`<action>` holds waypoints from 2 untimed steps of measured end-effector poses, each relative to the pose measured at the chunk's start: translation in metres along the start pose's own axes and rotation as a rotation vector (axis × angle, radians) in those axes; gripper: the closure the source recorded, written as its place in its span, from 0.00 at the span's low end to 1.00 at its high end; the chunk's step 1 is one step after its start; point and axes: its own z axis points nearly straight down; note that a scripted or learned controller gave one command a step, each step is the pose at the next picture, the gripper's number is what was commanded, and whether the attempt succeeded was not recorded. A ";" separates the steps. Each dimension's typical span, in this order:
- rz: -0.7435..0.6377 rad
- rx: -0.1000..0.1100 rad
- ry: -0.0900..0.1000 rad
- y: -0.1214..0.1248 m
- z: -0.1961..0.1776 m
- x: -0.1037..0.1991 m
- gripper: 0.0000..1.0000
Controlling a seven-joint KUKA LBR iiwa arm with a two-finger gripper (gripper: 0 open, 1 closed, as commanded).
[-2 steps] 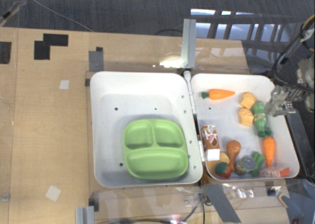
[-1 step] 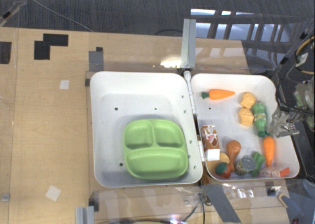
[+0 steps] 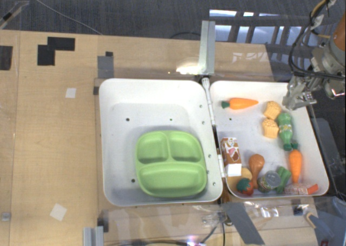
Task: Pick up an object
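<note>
My gripper (image 3: 298, 100) hangs open over the far right corner of the right bin (image 3: 320, 155), with nothing between its fingers. Just left of it and below lie a yellow toy piece (image 3: 272, 109), a second yellow piece (image 3: 270, 127) and a green toy vegetable (image 3: 285, 129). An orange carrot (image 3: 241, 103) lies at the bin's far side. A smaller carrot (image 3: 295, 165) lies along the right wall. Near the front are a brown-and-white box (image 3: 231, 155), a brown drumstick-like toy (image 3: 255, 163), a dark can (image 3: 273, 179) and a red-and-green toy (image 3: 246, 186).
The left bin (image 3: 121, 104) holds a green divided plate (image 3: 170, 164) towards its front. A metal post (image 3: 207, 47) stands behind the wall between the bins. Cables and the arm's wrist (image 3: 327, 55) hang at the right edge. Wooden bench (image 3: 48, 147) lies to the left.
</note>
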 end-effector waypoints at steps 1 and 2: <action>0.091 -0.005 0.012 0.077 0.091 0.066 1.00; 0.021 -0.001 -0.001 0.103 0.037 0.005 1.00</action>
